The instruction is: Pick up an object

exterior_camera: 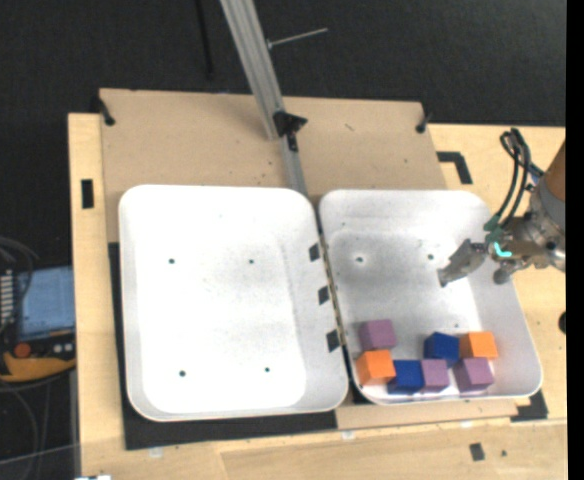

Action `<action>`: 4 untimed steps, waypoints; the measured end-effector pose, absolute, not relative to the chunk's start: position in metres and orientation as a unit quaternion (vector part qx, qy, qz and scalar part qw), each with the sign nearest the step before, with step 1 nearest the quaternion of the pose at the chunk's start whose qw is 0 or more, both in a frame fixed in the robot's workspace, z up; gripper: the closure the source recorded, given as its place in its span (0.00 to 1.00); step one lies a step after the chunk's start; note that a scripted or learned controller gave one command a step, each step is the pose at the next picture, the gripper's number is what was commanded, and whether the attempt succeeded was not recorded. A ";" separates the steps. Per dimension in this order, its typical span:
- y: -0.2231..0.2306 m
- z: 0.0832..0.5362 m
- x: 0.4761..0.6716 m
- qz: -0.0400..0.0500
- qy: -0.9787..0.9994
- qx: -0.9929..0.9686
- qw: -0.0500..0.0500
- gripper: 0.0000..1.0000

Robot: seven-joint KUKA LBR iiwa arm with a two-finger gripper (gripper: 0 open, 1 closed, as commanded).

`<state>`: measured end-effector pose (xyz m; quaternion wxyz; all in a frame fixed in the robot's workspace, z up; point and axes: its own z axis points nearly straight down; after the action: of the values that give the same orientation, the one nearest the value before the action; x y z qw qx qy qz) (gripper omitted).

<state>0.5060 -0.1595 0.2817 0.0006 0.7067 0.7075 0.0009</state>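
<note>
Light wooden bench [87,268] on dark floor, tan board [192,138] under two shallow white plastic bins. Left white bin [212,298] bare, right white bin [392,238] holds small blocks bunched along its front edge: purple cube [377,334], orange cube [377,366], blue cube [407,376], purple cube [435,373], blue cube [441,346], orange cube [480,344], purple cube [474,373]. Two-finger gripper [477,263] over right bin's right edge, jaws apart, nothing between them. Metal pole [257,63] at back edge. Blue box with cables [42,303] left of bench.
</note>
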 end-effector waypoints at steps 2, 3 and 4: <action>-0.172 0.170 0.501 -0.002 0.706 0.708 -0.002 0.00; -0.173 0.128 0.498 -0.002 0.706 0.708 -0.001 0.00; -0.173 0.141 0.501 0.002 0.704 0.710 0.003 1.00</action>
<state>0.5014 -0.1732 0.1410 0.0027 0.7097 0.7045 0.0021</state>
